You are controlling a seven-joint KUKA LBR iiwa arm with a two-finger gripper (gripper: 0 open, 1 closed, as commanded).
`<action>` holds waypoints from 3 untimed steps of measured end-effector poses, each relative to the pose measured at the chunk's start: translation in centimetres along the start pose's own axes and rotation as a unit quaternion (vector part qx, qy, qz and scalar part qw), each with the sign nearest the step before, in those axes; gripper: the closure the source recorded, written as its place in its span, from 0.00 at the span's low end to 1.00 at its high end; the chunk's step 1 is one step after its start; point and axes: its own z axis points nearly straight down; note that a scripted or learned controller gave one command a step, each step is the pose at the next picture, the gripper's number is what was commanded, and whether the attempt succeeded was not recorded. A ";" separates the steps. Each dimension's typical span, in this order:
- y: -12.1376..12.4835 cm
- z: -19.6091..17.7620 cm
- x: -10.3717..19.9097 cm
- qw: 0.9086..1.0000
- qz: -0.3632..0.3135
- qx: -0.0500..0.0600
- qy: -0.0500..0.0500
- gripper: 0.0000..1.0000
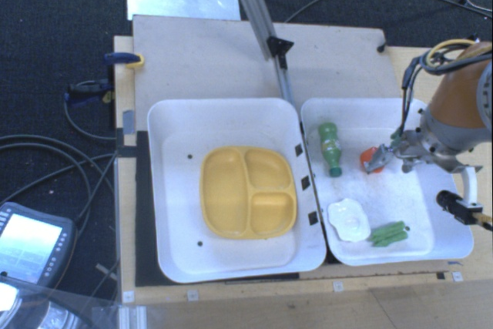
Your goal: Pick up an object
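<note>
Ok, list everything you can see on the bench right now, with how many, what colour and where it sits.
left bin: one, white, left half of the bench
right bin: one, white, beside the left bin
divided tray: one, yellow, middle of the left bin
bottle: one, green, lying in the right bin near its left wall
small object: one, red-orange, right bin, at the gripper's tip
fried egg toy: one, white, front of the right bin
bean pods: one bunch, green, right of the egg
clamp: one, blue and yellow, bench's far left edge
gripper: one, grey, over the right bin
</note>
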 end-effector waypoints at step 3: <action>1.7 -11.4 -1.5 1.000 -0.003 -0.006 -0.002 1.00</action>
